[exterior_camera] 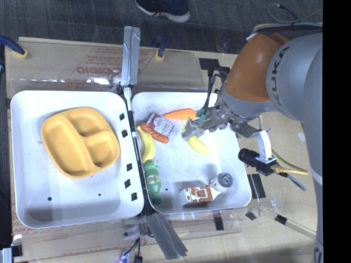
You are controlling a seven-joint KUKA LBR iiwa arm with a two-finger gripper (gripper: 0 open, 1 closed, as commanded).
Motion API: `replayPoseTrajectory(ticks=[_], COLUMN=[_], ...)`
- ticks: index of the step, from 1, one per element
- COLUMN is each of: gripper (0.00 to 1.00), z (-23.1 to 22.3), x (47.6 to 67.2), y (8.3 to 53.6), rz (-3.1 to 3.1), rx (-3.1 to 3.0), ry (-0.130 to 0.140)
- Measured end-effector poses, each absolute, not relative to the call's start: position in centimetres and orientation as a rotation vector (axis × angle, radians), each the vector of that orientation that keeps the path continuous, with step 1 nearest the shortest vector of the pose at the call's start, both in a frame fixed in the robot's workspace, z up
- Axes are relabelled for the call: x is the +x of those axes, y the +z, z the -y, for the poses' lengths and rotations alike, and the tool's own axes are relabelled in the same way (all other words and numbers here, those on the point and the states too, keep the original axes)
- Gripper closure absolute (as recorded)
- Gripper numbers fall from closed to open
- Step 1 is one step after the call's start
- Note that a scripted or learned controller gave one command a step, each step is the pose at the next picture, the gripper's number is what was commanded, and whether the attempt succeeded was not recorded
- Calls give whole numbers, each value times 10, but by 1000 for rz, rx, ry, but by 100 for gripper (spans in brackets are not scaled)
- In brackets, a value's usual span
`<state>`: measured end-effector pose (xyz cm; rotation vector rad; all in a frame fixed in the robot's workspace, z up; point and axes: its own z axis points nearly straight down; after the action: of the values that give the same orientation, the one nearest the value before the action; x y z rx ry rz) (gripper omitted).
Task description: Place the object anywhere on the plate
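Two bins on the bench. Left bin [33, 201]: yellow plate [80, 141]. Right bin [230, 169]: gripper [193, 129] near the far side, whether clenched or released I cannot tell; small yellow piece [198, 144] just below it, contact unclear; carrot [179, 114], packet [162, 125], banana [147, 146], green bottle [152, 181], carton [198, 195].

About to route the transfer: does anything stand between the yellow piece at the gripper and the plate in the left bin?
Yes. Between the yellow piece by the gripper and the yellow plate lie a small packet, a banana, and the raised rims where the two bins meet. The plate's compartments look bare.
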<state>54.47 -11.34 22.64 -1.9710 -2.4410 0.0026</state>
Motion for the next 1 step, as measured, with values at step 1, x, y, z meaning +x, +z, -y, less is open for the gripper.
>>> replayPoseTrajectory(ticks=[1], gripper=[100], z=[49], x=[567], y=[241], rz=[2338], rx=[-2095], ry=[4])
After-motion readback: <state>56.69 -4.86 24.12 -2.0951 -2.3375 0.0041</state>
